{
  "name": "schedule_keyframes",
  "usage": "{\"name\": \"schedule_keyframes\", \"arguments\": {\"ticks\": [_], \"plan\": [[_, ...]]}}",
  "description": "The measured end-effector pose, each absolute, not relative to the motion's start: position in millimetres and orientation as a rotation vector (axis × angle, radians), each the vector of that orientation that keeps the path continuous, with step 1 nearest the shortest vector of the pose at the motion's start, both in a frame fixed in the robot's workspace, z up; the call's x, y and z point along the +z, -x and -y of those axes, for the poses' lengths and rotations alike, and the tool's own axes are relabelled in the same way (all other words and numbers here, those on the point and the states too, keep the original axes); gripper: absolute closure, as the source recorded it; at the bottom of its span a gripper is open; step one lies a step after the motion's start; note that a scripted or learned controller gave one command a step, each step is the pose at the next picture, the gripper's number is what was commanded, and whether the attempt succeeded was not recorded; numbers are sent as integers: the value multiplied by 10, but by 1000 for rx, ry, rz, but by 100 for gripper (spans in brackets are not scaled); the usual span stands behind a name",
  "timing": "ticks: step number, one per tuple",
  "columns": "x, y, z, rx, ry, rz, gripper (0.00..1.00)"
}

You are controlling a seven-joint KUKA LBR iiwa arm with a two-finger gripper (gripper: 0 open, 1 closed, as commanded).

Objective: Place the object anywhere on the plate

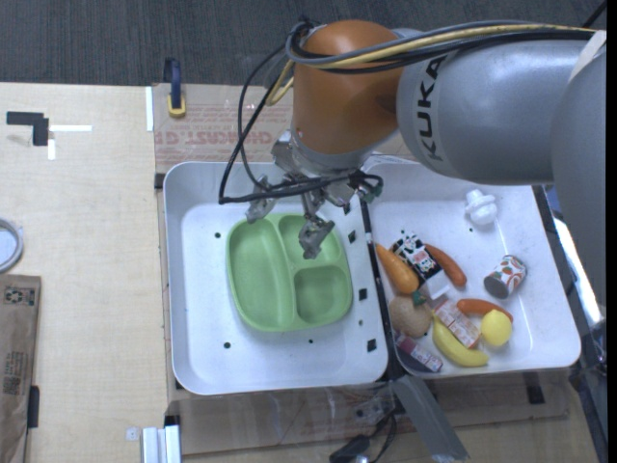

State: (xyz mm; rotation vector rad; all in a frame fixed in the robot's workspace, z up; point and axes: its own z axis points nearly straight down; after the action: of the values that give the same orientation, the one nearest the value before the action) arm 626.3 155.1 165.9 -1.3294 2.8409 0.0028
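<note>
The wooden bench bears two white bins (side by side), plus tape roll.

You have two white bins: the left bin and the right bin. In the left one you see one green plate, split into three compartments. In the right one you can count two carrots, one long and one shorter, one black-and-white cow-patterned piece, one white cap-like piece, one small grey-and-orange piece, one banana, one lemon, one red piece and one brown round piece. You have one arm with one gripper.
</note>
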Motion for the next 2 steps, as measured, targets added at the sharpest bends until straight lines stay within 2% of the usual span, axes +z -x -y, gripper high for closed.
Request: {"name": "schedule_keyframes", "arguments": {"ticks": [1,2], "plan": [[932,-5539,-2077,2,1187,-2904,0],[965,-5040,-2154,-2,997,-2960,0]]}}
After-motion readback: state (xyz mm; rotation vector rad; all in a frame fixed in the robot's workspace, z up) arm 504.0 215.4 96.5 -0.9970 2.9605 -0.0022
